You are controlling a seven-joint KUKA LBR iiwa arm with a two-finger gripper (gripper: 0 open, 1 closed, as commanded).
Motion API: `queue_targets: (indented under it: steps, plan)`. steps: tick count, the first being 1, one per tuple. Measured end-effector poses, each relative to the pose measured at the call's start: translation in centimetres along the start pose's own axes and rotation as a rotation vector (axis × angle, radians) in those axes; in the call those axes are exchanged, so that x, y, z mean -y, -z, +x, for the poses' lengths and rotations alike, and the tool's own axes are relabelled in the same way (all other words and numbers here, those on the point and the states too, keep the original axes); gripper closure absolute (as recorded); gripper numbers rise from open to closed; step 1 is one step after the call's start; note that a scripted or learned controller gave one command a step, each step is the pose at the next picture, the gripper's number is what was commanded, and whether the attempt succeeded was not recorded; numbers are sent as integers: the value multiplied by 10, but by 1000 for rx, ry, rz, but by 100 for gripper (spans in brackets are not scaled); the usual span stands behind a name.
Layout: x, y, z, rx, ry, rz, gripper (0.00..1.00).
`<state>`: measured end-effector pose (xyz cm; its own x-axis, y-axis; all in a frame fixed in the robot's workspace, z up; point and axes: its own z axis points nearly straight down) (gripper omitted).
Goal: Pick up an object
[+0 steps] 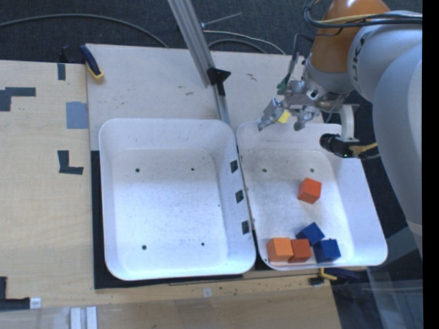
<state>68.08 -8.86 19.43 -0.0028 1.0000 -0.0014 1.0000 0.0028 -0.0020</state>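
Note:
The right bin (357,204) holds several blocks. An orange cube (309,190) sits alone near its middle right. At the near edge lie two orange blocks (288,250) side by side, with two blue blocks (321,242) touching them on the right. My gripper (282,123) hangs above the far rim of the right bin, well away from all the blocks. Its fingers (265,124) are spread apart, and no block is between them. A small yellow bit shows close to the palm; I cannot tell what it is.
The left bin (110,184) stands beside the right one, their rims touching. A slanted metal rail (195,40) runs down to the far corner between the bins. A yellow-and-blue clamp (92,64) lies at the bench's far left.

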Motion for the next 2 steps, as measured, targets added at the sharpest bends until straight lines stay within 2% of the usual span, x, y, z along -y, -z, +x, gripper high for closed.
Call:
queue_targets:
  steps: [1,2]
  plan:
    - [2,-91,-52,0,-5,8,0]
    - [1,-104,-85,-1,-4,6,0]
